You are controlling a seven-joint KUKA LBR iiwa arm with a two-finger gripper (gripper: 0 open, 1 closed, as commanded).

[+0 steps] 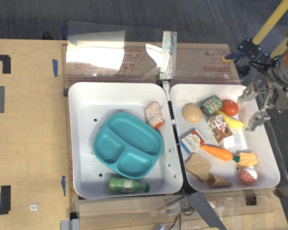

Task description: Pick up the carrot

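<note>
Two white bins (81, 99) (271, 176), one teal plate (128, 143), one green bottle (128, 185), one carrot (217, 152), one tomato (230, 108).

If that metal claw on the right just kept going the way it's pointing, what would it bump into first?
The gripper hangs over the right bin's far right side, pointing down. Going straight on, it would probably meet the bin's white floor beside the yellow banana, not the carrot. Depth is hard to judge here.

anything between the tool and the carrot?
Yes. In the camera view, a yellow banana and a brown-and-white packet lie between the tool at the right bin's edge and the carrot.
</note>
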